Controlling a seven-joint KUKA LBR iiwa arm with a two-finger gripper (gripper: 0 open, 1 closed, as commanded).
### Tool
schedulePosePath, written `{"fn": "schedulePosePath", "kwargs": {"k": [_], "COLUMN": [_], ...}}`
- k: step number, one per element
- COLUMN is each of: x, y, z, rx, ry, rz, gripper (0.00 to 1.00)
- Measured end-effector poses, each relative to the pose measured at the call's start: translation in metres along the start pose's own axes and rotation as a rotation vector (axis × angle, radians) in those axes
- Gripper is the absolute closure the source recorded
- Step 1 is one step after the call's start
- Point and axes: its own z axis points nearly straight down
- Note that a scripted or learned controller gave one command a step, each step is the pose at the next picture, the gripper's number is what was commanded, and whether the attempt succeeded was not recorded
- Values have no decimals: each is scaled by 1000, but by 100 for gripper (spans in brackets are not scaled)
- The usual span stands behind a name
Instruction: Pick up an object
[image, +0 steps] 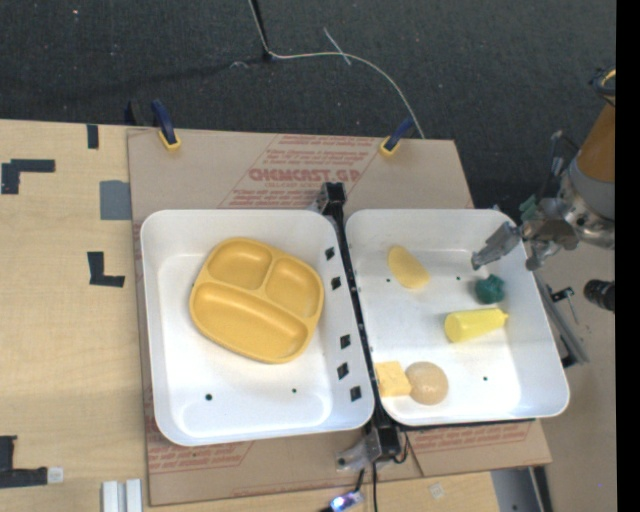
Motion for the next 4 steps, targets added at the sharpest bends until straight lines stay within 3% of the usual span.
{"fn": "schedulePosePath", "kwargs": {"k": [1,3,4], "x": [0,5,4], "y": [3,15,22], "z": [-7,90,119], "rx": [-12,-8,-32], "ry": [-3,-3,-9], "rz": [-4,-4,-7], "gripper": [0,0,0]}}
